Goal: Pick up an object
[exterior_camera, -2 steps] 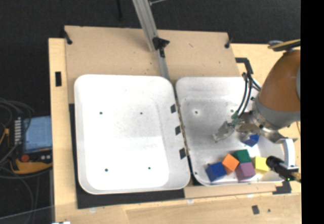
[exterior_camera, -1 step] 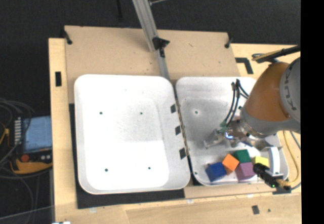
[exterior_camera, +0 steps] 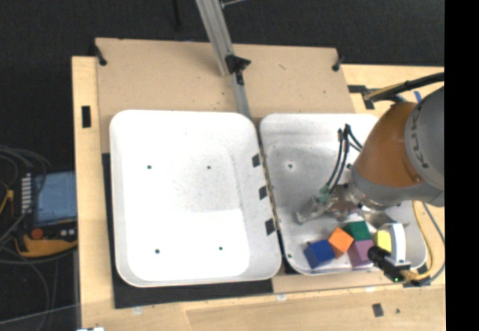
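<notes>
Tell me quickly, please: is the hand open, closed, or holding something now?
Hand: cannot be told; it is low in the right bin.

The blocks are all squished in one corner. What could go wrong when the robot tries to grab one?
Two things might go wrong. The blue block, orange block, green block and purple block sit packed together, so the gripper may bump a neighbour or catch none. They also lie against the near wall of the right bin, so a block could get pushed against the rim rather than lifted.
</notes>
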Controlling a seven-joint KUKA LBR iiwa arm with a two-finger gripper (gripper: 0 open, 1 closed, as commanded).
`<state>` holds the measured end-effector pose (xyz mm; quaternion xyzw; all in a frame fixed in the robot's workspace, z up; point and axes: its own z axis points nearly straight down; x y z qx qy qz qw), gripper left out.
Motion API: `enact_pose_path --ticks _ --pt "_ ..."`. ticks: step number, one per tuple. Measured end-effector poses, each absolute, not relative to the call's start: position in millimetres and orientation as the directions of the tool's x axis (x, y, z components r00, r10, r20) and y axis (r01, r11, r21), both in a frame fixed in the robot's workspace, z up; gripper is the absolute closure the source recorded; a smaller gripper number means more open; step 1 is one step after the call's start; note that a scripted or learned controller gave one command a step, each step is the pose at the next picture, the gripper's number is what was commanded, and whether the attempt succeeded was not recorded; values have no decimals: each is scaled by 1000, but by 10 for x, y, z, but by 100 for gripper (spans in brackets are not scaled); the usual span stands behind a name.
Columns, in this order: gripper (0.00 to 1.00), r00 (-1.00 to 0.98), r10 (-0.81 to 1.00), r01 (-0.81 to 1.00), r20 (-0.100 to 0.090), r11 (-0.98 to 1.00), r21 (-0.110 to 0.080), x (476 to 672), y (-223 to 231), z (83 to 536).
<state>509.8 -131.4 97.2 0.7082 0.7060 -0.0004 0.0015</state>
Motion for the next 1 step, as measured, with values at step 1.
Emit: enact_pose_path --ticks 1 --pt "100 10 1000 1000 -1 -10 8 5114 -1316 1093"
